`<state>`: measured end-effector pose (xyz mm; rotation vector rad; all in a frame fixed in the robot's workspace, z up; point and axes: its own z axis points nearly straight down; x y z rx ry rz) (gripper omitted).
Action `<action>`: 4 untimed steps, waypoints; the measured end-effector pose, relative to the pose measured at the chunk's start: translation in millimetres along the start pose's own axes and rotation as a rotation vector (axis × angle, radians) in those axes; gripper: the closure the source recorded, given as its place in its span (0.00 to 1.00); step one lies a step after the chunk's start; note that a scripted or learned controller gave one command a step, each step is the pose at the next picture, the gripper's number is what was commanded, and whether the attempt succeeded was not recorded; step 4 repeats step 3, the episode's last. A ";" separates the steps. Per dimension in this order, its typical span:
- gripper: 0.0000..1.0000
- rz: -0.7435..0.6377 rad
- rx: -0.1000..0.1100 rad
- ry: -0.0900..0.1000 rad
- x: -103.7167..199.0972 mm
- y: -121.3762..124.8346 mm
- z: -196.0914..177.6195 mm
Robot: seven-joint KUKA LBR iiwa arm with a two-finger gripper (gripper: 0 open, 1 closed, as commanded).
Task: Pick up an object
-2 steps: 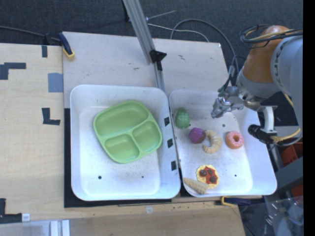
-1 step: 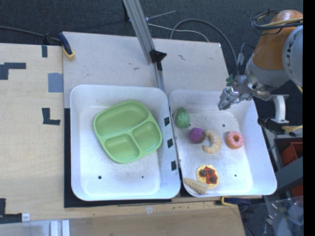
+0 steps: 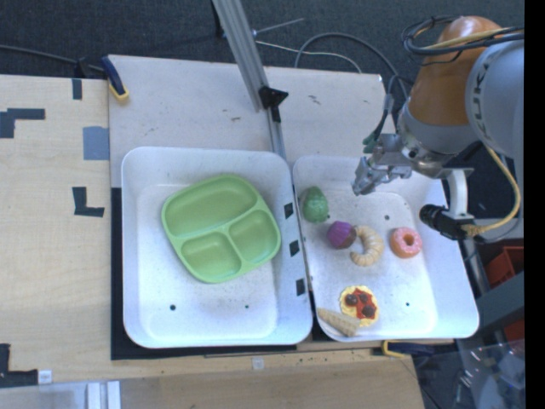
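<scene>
The jaws (image 3: 364,183) hang over the right bin's (image 3: 443,313) far edge; open or closed cannot be told. The green ball (image 3: 314,204) could be missed.

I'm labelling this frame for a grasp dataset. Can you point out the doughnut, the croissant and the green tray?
doughnut (image 3: 406,243): camera view, on its pink icing ring.
croissant (image 3: 369,246): camera view, on the middle of its curve.
green tray (image 3: 220,226): camera view, on the divider between compartments.

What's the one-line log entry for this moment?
arm: gripper above right bin rear | holding: nothing seen | nearest: green toy | left bin: green tray | pick: not done
</scene>
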<state>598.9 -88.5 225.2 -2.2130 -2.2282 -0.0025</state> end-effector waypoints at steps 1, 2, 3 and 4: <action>1.00 0.000 0.002 0.000 46.6 -8.0 -6.9; 1.00 0.000 0.004 -0.001 104.6 -30.0 -2.5; 1.00 -0.001 0.004 -0.001 164.1 -50.2 1.3; 1.00 -0.001 0.004 -0.001 164.1 -50.2 1.3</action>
